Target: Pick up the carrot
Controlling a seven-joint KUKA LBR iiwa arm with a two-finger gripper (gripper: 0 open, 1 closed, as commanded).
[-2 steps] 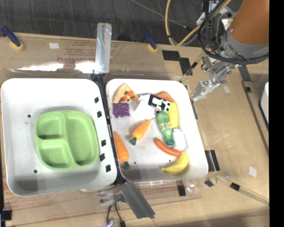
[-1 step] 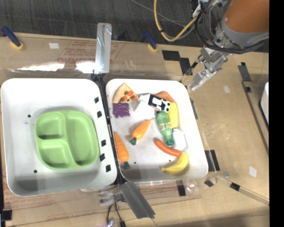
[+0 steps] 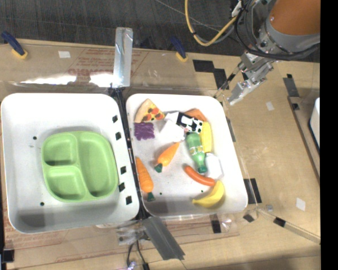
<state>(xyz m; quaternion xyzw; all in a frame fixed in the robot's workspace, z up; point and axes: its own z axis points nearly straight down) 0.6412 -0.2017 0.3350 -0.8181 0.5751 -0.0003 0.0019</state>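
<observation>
- Carrot (image 3: pixel 169 153) lying tilted mid right bin (image 3: pixel 232 151): likely light, rigid, smooth plastic.
- Best grasped across thick orange middle.
- Gripper (image 3: pixel 239 93) far right, outside bin; finger state indiscernible.

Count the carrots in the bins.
2, both in the right bin: one carrot near its middle, another carrot along its left wall. Others could be hidden under the pile.

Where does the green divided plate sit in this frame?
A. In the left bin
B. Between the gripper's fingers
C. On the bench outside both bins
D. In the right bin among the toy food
A: the green divided plate lies flat on the floor of the left bin, apart from the toy food, which is in the right bin.
</observation>
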